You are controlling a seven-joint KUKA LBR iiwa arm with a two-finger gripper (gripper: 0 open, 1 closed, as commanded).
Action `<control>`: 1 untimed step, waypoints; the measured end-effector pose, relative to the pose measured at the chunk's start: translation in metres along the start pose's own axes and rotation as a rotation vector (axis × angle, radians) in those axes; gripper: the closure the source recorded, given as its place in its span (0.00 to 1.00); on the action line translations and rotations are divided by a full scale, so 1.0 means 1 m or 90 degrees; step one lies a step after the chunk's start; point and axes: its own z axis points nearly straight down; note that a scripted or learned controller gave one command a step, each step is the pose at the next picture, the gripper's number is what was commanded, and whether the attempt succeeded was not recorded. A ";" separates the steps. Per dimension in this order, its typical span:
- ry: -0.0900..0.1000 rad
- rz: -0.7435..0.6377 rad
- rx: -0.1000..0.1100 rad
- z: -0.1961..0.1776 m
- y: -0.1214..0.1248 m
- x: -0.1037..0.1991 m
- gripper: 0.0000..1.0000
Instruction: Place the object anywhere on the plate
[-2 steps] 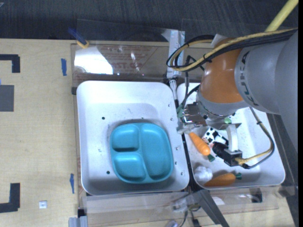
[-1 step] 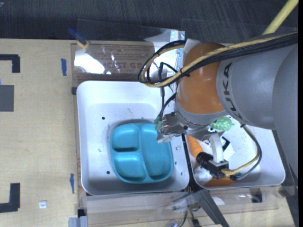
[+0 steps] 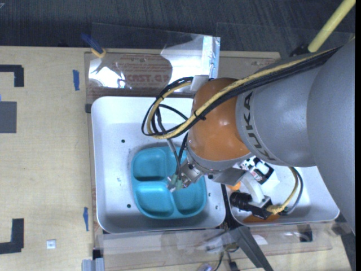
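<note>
A pale wooden counter (image 3: 45,151) marked with black tape carries two shallow white bins side by side, with dark carpet beyond its far edge. From above, the left bin (image 3: 110,123) holds a blue divided plate (image 3: 149,171) toward its 5 o'clock corner. The arm (image 3: 293,112) reaches in from 3 o'clock, its orange band hanging over the bin's right side, and the end effector (image 3: 179,180) comes down right over the plate's dividing ridges. How far its fingers are spread I cannot tell; something small and greenish sits at the tip, but whether that is the object, or gripped, is too small to judge.

The right bin (image 3: 316,205), at 3 o'clock from the plate, is largely covered by the arm, with an orange thing (image 3: 262,218) peeping out at its near edge.

The risk, in my judgement: if the object is released onto a ridge, it may tip or roll; a loose grip could drop it early.
</note>
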 end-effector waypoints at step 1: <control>-0.003 0.004 -0.004 -0.048 0.008 -0.068 1.00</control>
